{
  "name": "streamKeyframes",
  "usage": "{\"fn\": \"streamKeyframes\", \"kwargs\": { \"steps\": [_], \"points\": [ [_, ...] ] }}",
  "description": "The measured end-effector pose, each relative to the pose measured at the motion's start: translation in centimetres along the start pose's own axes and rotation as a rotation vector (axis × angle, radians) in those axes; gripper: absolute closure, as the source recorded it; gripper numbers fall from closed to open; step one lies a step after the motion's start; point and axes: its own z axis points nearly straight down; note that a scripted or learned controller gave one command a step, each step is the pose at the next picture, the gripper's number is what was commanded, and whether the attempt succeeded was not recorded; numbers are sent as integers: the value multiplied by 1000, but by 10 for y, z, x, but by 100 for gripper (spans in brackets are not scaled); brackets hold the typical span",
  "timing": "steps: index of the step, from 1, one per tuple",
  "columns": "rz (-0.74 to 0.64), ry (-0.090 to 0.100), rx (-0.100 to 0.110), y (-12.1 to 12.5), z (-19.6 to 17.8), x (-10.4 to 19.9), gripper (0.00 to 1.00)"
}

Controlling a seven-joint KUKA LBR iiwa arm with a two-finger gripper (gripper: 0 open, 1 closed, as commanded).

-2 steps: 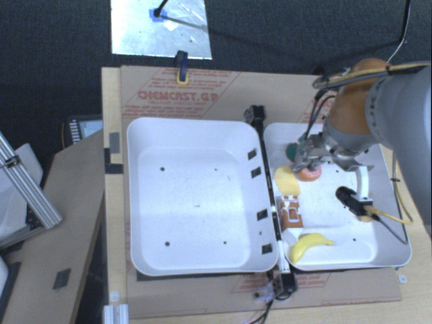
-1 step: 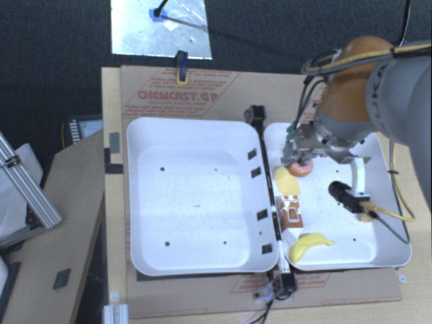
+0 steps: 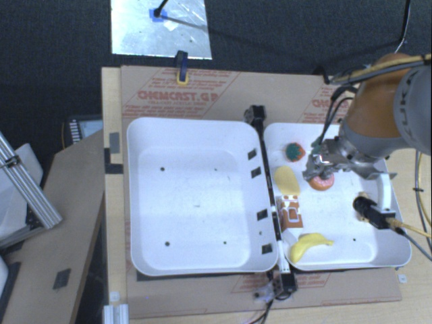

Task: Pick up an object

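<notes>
Two shallow white plastic bins sit side by side on a brown printed cardboard sheet (image 3: 202,86) that covers the bench. The left bin (image 3: 196,255) has a bare floor with a few small dark holes. The right bin (image 3: 395,252) carries the objects. Near its far edge lies a small round teal-green ball with a reddish patch (image 3: 294,152). Along its left wall lies a pale yellow oval block (image 3: 286,180), and just nearer the front along that wall lies a flat orange-and-white printed card or box (image 3: 291,212). By the front left corner lies a curved yellow toy banana (image 3: 309,244). A round pinkish-red ring or disc (image 3: 322,181) sits toward the middle of the bin floor, right of the oval block.

The grey arm with its orange band (image 3: 378,106) reaches in from the right over the far right corner of that bin. Its metal two-finger gripper (image 3: 318,169) hangs low directly above the pinkish-red ring, touching or nearly touching its top; I cannot tell whether the gripper is open, closed, or gripping the ring.
</notes>
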Motion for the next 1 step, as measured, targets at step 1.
{"fn": "streamKeyframes", "kwargs": {
  "steps": [1],
  "points": [
    [-4, 1, -2, 1, 0, 3, 0]
  ]
}}
